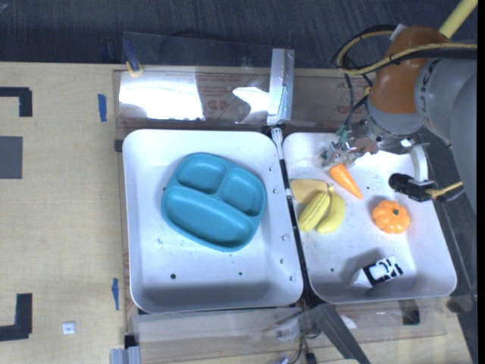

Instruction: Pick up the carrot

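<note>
**Camera view: gripper poised at the carrot's blunt end**

Camera view shows the carrot lying on the floor of the right bin, tilted so its blunt end points up-left toward the gripper and its tip points down-right. The gripper sits just above that blunt end, near or touching it; the frame is too cluttered there to settle which. Whether the jaws are spread or pressed together cannot be told, and nothing shows the carrot held.

The arm reaches in from the right, so the wrist hangs over the bin's upper part, probably to approach the carrot from its free side. The other side is crowded: 1 bunch of bananas lies just beside the carrot. A small pumpkin sits apart to the right. The left bin holds 1 blue divided plate.
</note>
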### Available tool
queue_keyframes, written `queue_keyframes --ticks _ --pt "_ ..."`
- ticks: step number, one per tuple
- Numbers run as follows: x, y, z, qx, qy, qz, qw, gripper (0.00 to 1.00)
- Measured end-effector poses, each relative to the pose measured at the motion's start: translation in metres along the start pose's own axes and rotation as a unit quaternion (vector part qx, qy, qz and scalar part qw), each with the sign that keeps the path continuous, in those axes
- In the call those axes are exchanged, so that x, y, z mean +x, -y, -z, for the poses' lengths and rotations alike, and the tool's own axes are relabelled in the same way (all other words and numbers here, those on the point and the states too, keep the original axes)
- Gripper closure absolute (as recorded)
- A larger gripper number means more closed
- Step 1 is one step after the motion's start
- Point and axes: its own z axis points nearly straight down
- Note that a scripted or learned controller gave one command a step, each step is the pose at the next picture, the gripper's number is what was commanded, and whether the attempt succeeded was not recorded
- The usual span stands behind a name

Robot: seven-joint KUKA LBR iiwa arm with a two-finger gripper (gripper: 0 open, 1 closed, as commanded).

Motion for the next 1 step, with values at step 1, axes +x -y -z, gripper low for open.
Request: queue_keyframes --ticks 1 --pt "0.0549 0.0443 0.0872 -0.002 0.001 0.066 0.9978 1.0"
